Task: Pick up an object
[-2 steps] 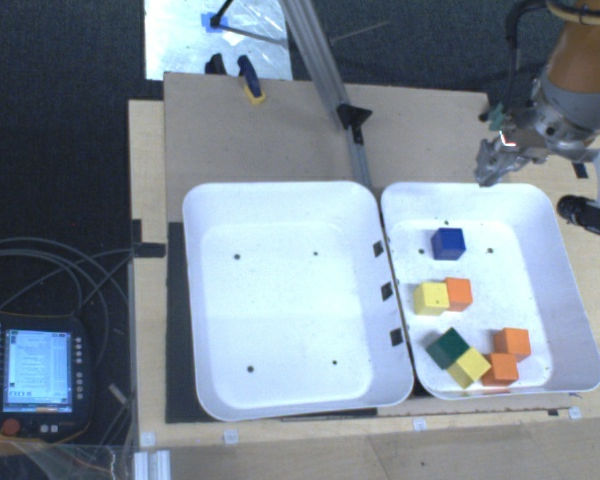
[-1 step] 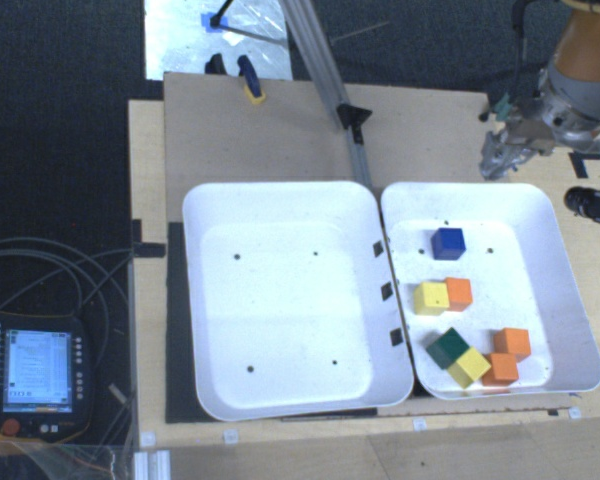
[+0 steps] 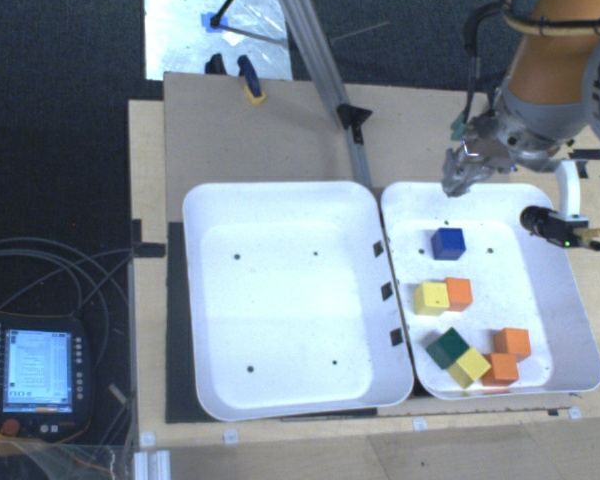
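I see the pincer (image 3: 460,180) hanging over the far edge of the right bin (image 3: 570,298), under the grey arm (image 3: 555,78) with its orange band. I cannot tell how it is set from this slant, and nothing shows in its grip. Just below it in the view lies a blue cube (image 3: 448,243). Further down from it sit a yellow cube (image 3: 431,297) and an orange cube (image 3: 459,293), touching. Well below, near the bin's near edge, a dark green cube (image 3: 446,348), a second yellow cube (image 3: 471,367) and two more orange cubes (image 3: 507,356) cluster together. The left bin (image 3: 280,298) lies down and to the left on the surface (image 3: 280,128).
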Tool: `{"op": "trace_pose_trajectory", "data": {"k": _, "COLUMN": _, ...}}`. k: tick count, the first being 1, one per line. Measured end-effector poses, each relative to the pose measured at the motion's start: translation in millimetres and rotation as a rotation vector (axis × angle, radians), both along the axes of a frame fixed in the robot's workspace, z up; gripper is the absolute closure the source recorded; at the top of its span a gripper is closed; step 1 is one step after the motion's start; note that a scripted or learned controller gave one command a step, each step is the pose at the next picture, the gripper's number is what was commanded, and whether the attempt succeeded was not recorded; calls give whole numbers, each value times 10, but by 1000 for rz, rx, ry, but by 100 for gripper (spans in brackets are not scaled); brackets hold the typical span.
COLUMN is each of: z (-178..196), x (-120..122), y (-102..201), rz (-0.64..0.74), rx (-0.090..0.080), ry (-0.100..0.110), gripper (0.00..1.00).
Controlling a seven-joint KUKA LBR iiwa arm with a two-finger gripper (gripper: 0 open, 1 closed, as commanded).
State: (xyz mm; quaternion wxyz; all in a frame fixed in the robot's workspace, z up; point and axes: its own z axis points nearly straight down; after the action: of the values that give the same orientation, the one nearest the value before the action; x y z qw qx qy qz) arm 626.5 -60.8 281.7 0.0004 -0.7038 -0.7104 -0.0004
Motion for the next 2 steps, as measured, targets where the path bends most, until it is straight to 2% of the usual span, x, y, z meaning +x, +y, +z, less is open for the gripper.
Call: {"op": "trace_pose_trajectory", "data": {"k": 2, "z": -171, "x": -303, "y": 913, "rz": 1, "rx": 1, "ry": 1, "gripper": 100}}
